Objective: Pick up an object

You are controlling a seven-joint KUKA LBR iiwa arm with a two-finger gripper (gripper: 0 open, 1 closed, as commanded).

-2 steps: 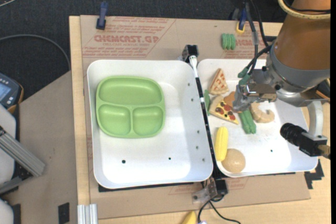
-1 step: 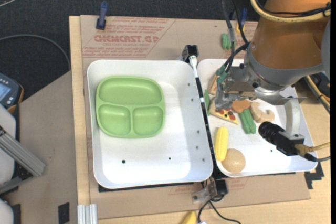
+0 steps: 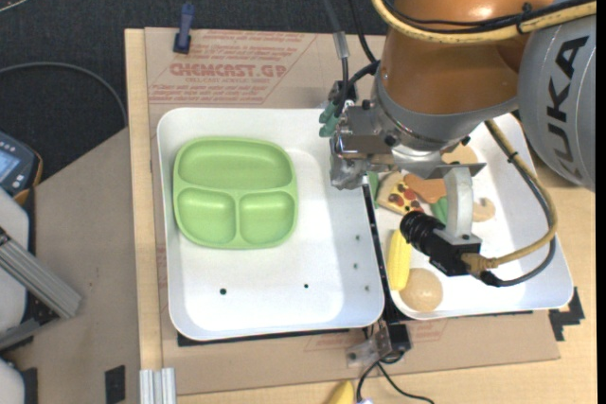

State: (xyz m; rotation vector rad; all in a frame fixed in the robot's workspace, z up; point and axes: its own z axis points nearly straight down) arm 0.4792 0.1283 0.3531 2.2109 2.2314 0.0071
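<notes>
The arm reaches in w/ its wrist over the seam between the 2 bins, and the gripper [image 3: 365,167] sits under the orange band at the right bin's [image 3: 540,284] left wall. The step in hand looks like the approach to a pick, judging by the pose.

To do it well: choose 1 target and centre over it before descending. The pizza slice [image 3: 400,194] lies closest, just beside the gripper, partly hidden by the wrist. It is flat and thin, so prob. hard to pinch from above. The yellow piece [image 3: 399,260] and the tan round piece [image 3: 422,290] lie nearer the bin's front edge, touching or nearly so. Both are rounder and should give better purchase, but a pinch on 1 could nudge the other. Keeping clear of the wall between bins matters too, since the gripper is v. close to it.

Gripper state: cannot tell. The wrist blocks the view from above, so how wide it stands, and whether it holds or touches anything, is not visible.

The left bin [image 3: 275,298] holds a green 3-part plate [image 3: 234,192], well apart from the gripper.
</notes>
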